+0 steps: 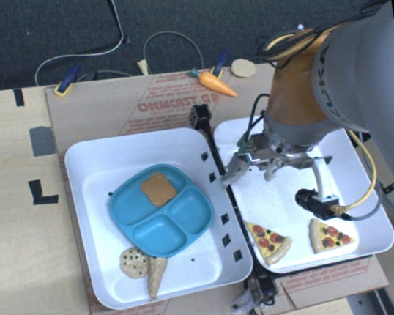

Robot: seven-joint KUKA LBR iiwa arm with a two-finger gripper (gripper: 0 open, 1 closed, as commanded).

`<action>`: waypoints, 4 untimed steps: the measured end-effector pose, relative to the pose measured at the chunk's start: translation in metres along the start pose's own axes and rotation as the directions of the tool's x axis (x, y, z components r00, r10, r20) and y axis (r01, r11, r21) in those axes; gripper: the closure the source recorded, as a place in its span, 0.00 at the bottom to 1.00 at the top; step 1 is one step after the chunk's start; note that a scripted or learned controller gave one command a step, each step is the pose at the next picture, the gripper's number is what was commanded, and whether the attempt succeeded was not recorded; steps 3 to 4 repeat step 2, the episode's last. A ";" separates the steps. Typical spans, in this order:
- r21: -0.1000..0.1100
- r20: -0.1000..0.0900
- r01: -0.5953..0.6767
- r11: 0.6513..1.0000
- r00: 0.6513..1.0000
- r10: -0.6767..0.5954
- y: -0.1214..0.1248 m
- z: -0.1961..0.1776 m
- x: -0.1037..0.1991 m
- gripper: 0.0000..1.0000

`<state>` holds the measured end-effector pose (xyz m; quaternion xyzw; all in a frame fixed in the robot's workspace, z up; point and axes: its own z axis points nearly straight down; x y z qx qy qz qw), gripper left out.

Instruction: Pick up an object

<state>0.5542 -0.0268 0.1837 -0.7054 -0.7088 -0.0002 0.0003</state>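
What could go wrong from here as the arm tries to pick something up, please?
The gripper hangs over bare floor in the right bin, while both pizza slices lie nearer the front wall, so a straight descent would likely close on nothing. It is also close to the divider between the bins and might clip it. The slices look flat, hard to pinch.

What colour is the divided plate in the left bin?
Bright blue; the divided plate shows plainly in the camera view, with a brown square piece in one compartment.
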 end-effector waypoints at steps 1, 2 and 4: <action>0.002 0.001 -0.003 1.000 1.000 0.003 0.001 0.000 0.015 0.00; 0.002 0.001 -0.003 1.000 1.000 0.003 0.001 0.000 0.014 0.00; 0.002 0.001 -0.003 1.000 1.000 0.003 0.001 0.000 0.014 0.00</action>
